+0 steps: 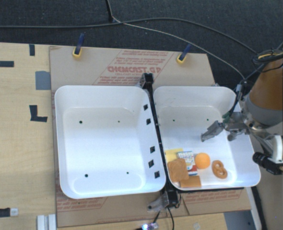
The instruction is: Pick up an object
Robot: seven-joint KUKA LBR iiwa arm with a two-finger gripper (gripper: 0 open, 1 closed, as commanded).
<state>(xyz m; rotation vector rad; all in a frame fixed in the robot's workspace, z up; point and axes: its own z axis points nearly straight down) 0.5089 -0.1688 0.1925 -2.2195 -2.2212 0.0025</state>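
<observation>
The right bin (194,99) holds a cluster of small items at its near edge. These are an orange ball (202,161), a brown pretzel (219,169), a tan bread slice (178,171), a yellow piece (173,154), a small labelled packet (186,156) and a brown cracker (192,181). My gripper (219,136) hangs over the right side of that bin, above and behind the ball and pretzel. Its fingers (209,132) are spread open with nothing between them.
The left bin (64,128) sits beside the right one, with a black divider clip strip (152,123) between them. Both rest on a cardboard sheet (132,63) held by two yellow clamps. A cable (180,23) runs across the back.
</observation>
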